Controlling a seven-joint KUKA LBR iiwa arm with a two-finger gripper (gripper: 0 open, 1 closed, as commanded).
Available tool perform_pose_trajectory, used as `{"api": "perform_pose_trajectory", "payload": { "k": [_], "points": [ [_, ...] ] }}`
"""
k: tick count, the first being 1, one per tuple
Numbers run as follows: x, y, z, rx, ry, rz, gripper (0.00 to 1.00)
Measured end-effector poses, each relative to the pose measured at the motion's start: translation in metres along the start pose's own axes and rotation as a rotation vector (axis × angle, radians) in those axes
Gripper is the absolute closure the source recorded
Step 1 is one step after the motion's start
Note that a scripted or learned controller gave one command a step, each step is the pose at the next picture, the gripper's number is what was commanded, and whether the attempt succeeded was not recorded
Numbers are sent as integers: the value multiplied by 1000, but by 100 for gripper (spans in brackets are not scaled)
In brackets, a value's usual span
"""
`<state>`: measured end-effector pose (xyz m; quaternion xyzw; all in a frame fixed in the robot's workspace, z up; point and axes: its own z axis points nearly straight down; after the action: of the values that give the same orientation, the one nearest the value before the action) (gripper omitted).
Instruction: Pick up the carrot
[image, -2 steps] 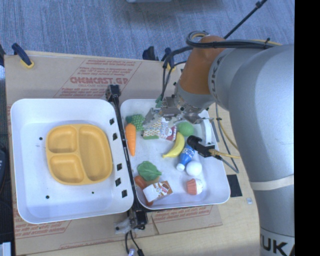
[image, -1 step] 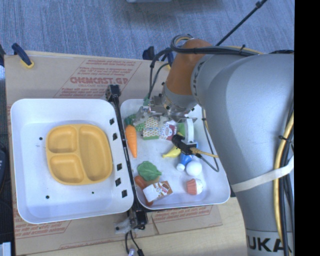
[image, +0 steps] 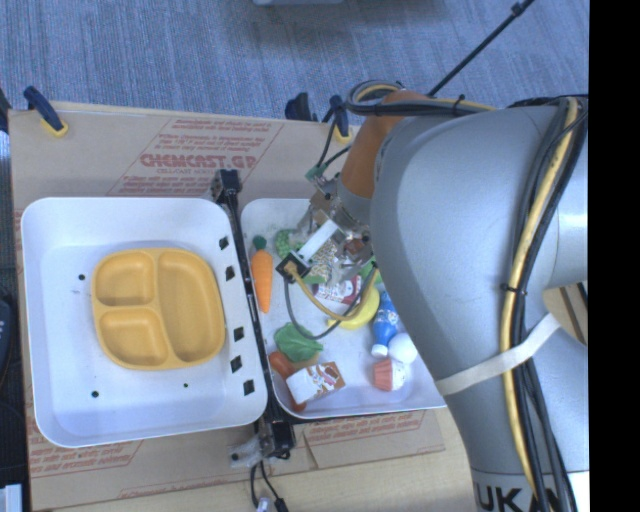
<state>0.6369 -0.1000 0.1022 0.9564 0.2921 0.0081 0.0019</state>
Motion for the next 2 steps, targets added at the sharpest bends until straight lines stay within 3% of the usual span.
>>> {"api": "perform_pose_trajectory", "payload": {
  "k": [1,2],
  "points": [
    [32,-71,-90,12,-18,180,0],
    [21,-103,-89,9,-21,386,0]
  ]
}}
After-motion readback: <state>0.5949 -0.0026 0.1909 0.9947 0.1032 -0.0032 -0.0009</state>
